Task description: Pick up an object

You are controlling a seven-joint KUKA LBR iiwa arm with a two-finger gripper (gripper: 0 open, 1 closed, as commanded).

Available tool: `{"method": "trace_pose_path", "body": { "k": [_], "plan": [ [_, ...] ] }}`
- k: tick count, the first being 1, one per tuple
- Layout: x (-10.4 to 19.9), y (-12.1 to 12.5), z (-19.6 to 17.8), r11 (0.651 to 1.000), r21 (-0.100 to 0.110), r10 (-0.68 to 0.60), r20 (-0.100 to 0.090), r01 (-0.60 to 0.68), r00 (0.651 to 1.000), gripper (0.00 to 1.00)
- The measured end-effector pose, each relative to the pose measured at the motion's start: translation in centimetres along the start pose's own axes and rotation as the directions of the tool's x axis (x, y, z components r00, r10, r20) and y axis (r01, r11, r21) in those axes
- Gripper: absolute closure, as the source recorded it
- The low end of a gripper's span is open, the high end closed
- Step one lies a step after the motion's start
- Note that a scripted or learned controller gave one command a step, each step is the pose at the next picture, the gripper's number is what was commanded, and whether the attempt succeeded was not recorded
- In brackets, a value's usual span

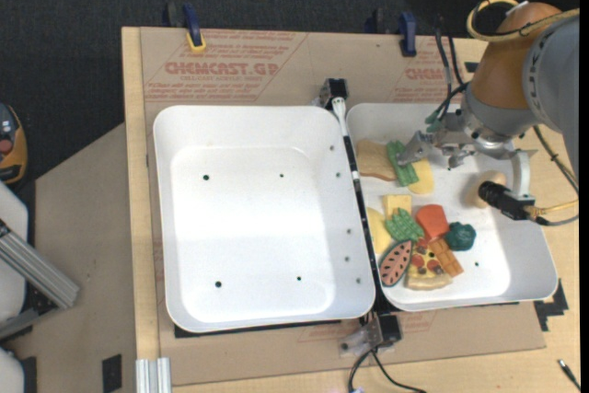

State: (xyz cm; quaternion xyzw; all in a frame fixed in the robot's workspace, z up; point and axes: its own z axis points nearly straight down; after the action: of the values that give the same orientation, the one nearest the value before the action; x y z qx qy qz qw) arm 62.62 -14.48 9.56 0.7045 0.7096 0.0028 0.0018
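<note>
The right bin (515, 281) holds several toy foods. A tan bread slice (371, 161), a green pod (402, 165) and a yellow piece (421, 179) lie at its far left. Nearer the front are a yellow cheese square (398, 204), a green leafy piece (403, 225), a red tomato (433, 220), a teal broccoli (461, 236), a watermelon slice (396, 262), a pizza slice (426, 271) and an orange stick (447, 259). My gripper (438, 144) hangs low over the bin's far part, just right of the green pod.
The left bin (184, 133) sits beside the right one, their rims meeting in the middle. A black cylinder on a cable (502, 197) hangs off the arm above the right bin's right side. Blue clamps (192, 23) hold the cardboard at the back.
</note>
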Motion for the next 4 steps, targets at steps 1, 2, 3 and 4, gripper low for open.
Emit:
{"method": "trace_pose_path", "body": {
  "k": [1,2,3,4],
  "plan": [
    [-0.5,-0.2,-1.4,1.000,0.000,0.005,0.004,-0.005,1.000,1.00],
    [-5.2,-6.1,1.2,1.000,0.014,0.013,0.002,-0.013,1.000,1.00],
    [-0.3,-12.1,1.1,1.000,0.013,0.008,-0.002,-0.008,1.000,1.00],
    [16.6,-3.8,-9.6,1.000,-0.010,-0.013,-0.006,0.013,1.000,1.00]
  ]
}}
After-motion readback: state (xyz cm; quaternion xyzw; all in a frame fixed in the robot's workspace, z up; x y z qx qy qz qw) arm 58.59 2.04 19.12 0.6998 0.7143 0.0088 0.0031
